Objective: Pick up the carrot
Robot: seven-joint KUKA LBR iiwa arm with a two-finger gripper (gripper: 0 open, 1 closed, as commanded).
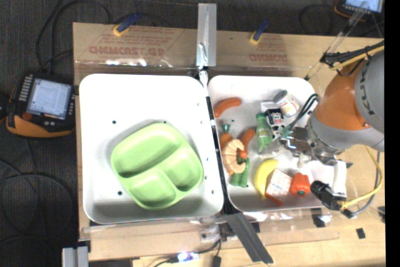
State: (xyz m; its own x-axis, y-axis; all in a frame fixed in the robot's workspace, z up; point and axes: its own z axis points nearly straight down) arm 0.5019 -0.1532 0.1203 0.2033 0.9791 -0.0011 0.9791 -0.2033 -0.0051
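I note the carrot (248, 136), a short orange piece, lying in the right bin (250, 87), at nine o'clock from the gripper (274, 128); I cannot tell the gripper's state.

The bench (156, 40) runs across the shot, a pale brown top over dark carpet, and two shallow white bins sit on it side by side — touching along the middle. The left bin (100, 103) takes the bigger share of the top. The right bin (250, 87) sits against it, its far corner reaching toward the bench's right end. Behind both bins a clear sheet (134, 47) with red lettering lies flat on the bench top, pinned at the back edge by a blue-and-yellow clamp (126, 24) on the left and another clamp (258, 33) further right — both gripping the bench's far edge
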